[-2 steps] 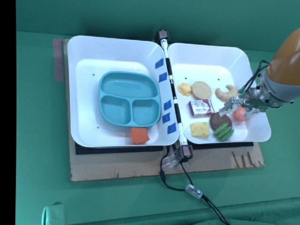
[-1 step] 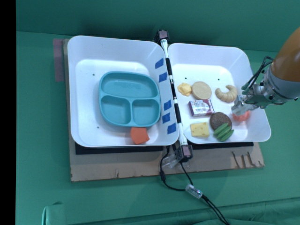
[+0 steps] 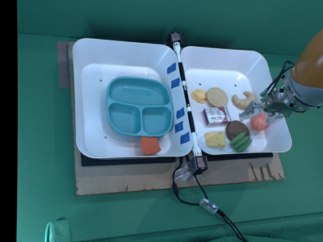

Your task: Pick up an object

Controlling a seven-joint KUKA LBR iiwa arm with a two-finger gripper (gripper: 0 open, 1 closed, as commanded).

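My gripper (image 3: 262, 115) hangs over the right side of the right bin (image 3: 275, 142), reaching in from the right. It is open, its two fingertips spread to either side of a pink-red round food piece (image 3: 259, 123) that lies on the bin floor just below them. A tan croissant (image 3: 244, 100) lies just left of the gripper. A brown patty (image 3: 236, 129) and green pods (image 3: 241, 142) lie to the lower left of the pink-red piece.
The right bin also holds a round cracker (image 3: 217, 96), a yellow chip (image 3: 199, 96), a red-and-white packet (image 3: 216, 115) and a cheese wedge (image 3: 215, 139). In the left bin (image 3: 91, 59) are a teal divided plate (image 3: 139, 106) and an orange block (image 3: 150, 145). A taped divider (image 3: 182, 100) runs between the bins.
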